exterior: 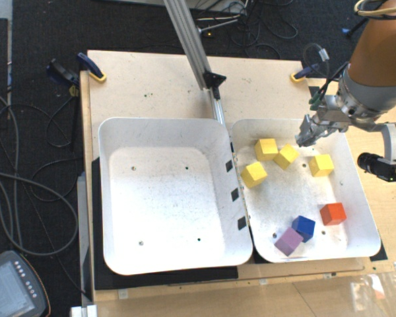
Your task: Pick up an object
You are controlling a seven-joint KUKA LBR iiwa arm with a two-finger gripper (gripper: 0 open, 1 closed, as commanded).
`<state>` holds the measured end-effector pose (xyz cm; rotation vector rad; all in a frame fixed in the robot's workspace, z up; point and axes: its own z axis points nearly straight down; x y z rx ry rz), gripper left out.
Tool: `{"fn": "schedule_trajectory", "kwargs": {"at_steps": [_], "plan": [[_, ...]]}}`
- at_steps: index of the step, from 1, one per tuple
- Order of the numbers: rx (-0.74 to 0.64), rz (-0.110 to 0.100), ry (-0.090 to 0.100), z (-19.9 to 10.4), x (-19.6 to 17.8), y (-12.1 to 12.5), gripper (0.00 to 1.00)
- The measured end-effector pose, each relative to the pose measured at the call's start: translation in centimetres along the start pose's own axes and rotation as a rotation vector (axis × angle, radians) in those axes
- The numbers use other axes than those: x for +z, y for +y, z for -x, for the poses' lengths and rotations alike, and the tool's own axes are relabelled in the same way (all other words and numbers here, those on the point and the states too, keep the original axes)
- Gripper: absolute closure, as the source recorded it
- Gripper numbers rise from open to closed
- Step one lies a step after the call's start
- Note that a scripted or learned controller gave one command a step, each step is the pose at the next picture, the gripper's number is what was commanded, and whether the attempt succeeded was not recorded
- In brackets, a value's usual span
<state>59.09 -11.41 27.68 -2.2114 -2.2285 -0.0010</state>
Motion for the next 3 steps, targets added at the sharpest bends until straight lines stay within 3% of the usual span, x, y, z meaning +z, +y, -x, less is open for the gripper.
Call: {"fn": "schedule_trajectory", "kwargs": {"at_steps": [3], "plan": [[-0.002,0.000,0.001,-17.0,2.5,-5.0,1.00]]}}
